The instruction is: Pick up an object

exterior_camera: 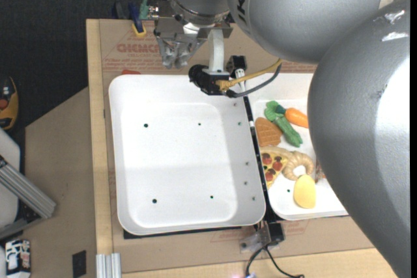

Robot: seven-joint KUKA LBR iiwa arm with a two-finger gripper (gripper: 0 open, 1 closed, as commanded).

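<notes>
My gripper hangs over the brown bench just beyond the far rim of the left bin, with nothing seen in it. The play-food pieces lie in the right bin, partly hidden under the arm. An orange carrot lies beside a green vegetable. Closer to the dividing rim sit a tan waffle and a pizza slice. A beige curved piece rests above a yellow lemon.
The big grey arm covers the upper right of the view and much of the right bin. A blue and yellow clamp sits at the bench's far edge. Metal framing stands left of the bench.
</notes>
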